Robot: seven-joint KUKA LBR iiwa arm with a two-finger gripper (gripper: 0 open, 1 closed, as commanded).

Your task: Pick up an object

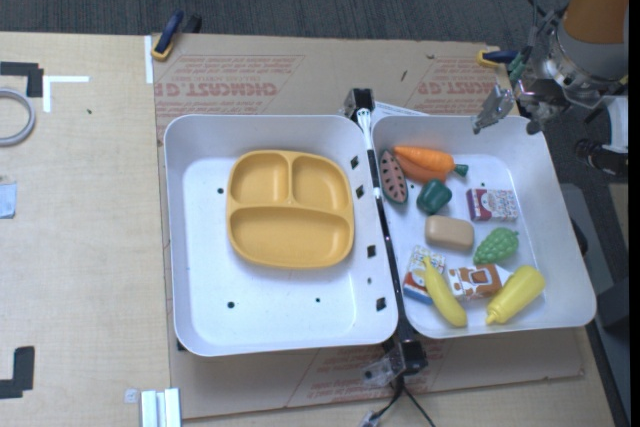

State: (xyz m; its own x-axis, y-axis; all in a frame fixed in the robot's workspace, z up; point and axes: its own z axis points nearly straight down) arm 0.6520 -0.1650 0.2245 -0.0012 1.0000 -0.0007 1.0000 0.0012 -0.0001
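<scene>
A yellow divided plate (291,209) sits alone in the left bin (190,245), well apart from the gripper (512,105), which hangs above the far rim of the right bin (565,215); whether it is released or clenched cannot be told from this angle, and nothing shows in its grasp. Below and to the left of the gripper lies the nearest candidate, a toy carrot (424,160), its long axis running roughly across the bin, green stalk end toward the gripper's side and the tip toward the divider. It looks like light, stiff, smooth plastic, likely slippery on the taper, so a grip across its thick middle seems safest. Near it lie a watermelon slice (393,177) and a green pepper (433,197). Farther below the gripper, toward the near rim, rest a small carton (494,204), a bread roll (449,233), grapes (497,244), a banana (441,292) and a yellow bottle (515,294).
</scene>
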